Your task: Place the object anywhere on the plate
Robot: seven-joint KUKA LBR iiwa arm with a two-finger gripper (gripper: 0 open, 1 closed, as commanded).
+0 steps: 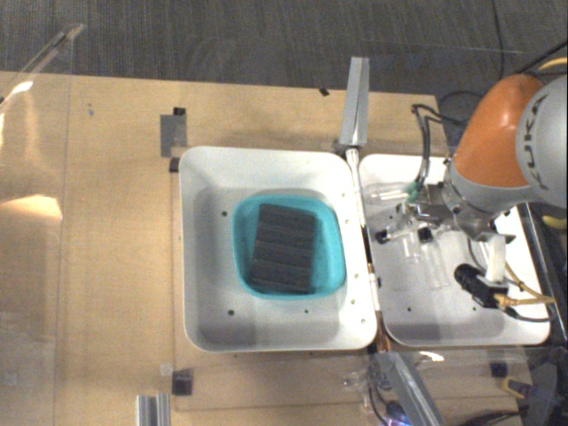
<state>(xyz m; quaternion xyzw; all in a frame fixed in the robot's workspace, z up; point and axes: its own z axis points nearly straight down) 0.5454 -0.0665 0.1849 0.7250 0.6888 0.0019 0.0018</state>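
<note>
A dark grey ridged block point(284, 247) lies flat on the teal plate point(334, 254), which sits in the middle of the left bin point(204, 238). The block rests within the plate's rim, its long side running roughly front to back. My gripper point(404, 223) hangs over the left part of the right bin point(417, 313), just right of the wall between the two bins and well apart from the block. The grey and orange arm above it hides the bin's back right part. I see nothing held at the gripper.
A grey metal post point(356, 105) stands behind the junction of the bins. The wooden bench point(89, 264) stretches to the left of the bins, with a small dark bracket point(174, 133) near the left bin's back corner.
</note>
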